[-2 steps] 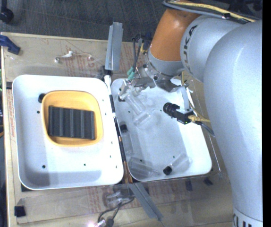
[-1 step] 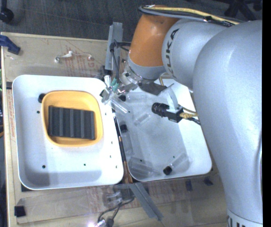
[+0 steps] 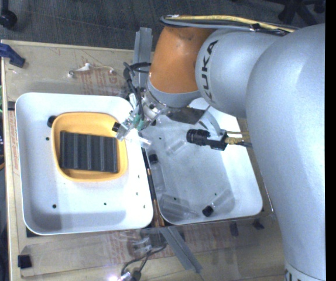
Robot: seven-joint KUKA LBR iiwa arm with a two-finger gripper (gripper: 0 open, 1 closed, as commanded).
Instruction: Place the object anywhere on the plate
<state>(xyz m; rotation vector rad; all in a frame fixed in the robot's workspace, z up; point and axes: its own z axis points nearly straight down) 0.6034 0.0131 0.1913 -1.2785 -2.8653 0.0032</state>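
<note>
Two white bins side by side on a wooden bench [image 3: 51,63]. Left bin [image 3: 33,204] holding a yellow plate [image 3: 86,122] with a dark ribbed insert [image 3: 89,152] on it. Gripper [image 3: 128,126] hanging right over the plate's right rim, near the wall between the bins. Something small and pale [image 3: 134,122] at the tip, too blurry to name. Right bin [image 3: 238,198] mostly under the big grey arm [image 3: 273,98].

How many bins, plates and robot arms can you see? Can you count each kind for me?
Bins: 2, left bin and right bin
Plates: 1, plate, yellow with a dark ribbed middle, in the left bin
Arms: 1, arm, with its claw at the plate's right edge
Total: 4
</note>
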